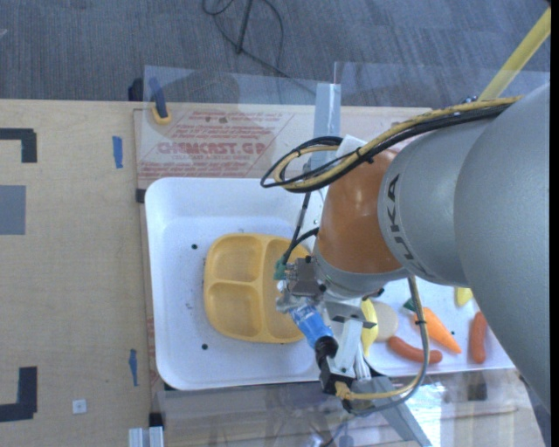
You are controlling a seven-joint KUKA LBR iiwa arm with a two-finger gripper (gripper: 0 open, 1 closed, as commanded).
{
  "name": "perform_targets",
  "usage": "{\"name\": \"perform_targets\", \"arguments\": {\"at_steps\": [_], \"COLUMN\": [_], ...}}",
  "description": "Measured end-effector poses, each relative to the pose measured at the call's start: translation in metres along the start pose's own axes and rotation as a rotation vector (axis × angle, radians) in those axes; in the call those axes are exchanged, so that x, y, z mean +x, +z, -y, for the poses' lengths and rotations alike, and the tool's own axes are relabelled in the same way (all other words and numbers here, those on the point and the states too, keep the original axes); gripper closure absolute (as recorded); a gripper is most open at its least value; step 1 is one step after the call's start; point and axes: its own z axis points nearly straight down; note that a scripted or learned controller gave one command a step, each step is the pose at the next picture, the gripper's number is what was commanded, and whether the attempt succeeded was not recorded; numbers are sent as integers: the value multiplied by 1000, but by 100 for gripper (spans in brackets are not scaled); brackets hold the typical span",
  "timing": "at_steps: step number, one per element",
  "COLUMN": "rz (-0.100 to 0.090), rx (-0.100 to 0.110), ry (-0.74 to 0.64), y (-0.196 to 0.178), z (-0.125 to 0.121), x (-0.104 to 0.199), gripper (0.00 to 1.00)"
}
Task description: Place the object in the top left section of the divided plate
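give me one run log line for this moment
arm: over bins | plate: yellow, left bin | carrot: right bin | placing: not done

Light wood bench (70,288) w/ grey carpet floor (367,35) behind (black cable (249,26) trailing).

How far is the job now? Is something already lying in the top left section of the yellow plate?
Done: nothing yet; the visible sections of the divided plate in the left bin look bare. In hand: the arm hangs over the plate's right edge, but its end effector is hidden, so a grasp cannot be confirmed. Left: a carrot and sausage lie in the right bin, and the placing remains.
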Motion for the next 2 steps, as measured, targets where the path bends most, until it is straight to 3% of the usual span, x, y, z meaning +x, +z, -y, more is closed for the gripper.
{"name": "perform_targets", "arguments": {"at_steps": [1,2], "rz": [0,0], "rx": [-3,-3], "ry": [-57,-58], "y": [-72,-72], "z": [-45,-45], "x": [-7,-7], "gripper": [100,0]}}
